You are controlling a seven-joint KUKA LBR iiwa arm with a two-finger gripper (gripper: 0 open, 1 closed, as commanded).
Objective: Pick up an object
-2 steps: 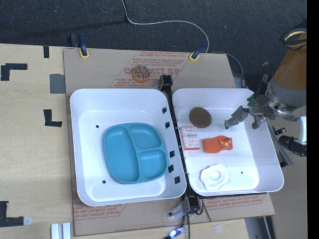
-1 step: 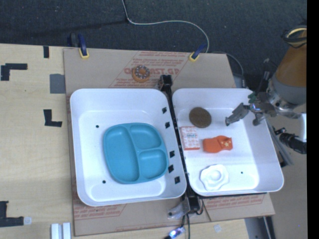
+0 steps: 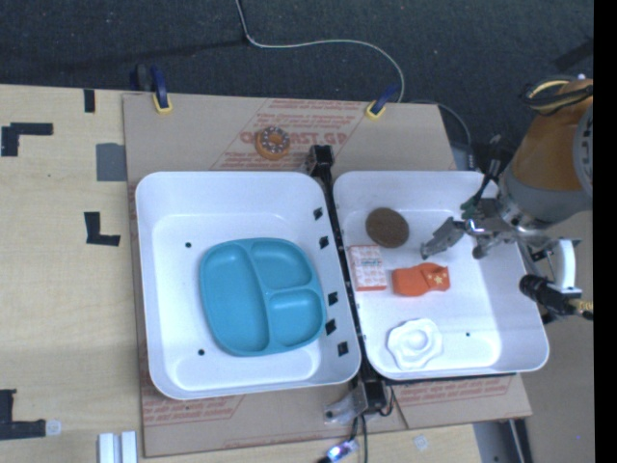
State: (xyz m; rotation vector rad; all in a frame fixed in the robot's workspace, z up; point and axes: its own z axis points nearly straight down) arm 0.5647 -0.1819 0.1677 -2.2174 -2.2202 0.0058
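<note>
Left bin (image 3: 154, 210) is holding a blue divided tray (image 3: 260, 294). Right bin (image 3: 501, 345) is carrying a brown disc (image 3: 387, 227), a small card (image 3: 367, 267), an orange piece (image 3: 421, 280) and a white fried-egg toy (image 3: 414, 343). Pincer (image 3: 461, 242) is hovering open and gripping nothing, just right of the disc and above the orange piece.

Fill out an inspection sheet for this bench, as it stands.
Surface: cardboard sheet on the bench, bearing two white bins, left and right.
Job's things: right bin holds a round brown disc, small printed packet, orange block, white fried-egg toy.
Clutter: teal divided plate in left bin; doughnut on cardboard.
Gripper: above right bin, fingers spread, holding nothing.
Cables: white cable looping behind.
Surroundings: dark floor.
</note>
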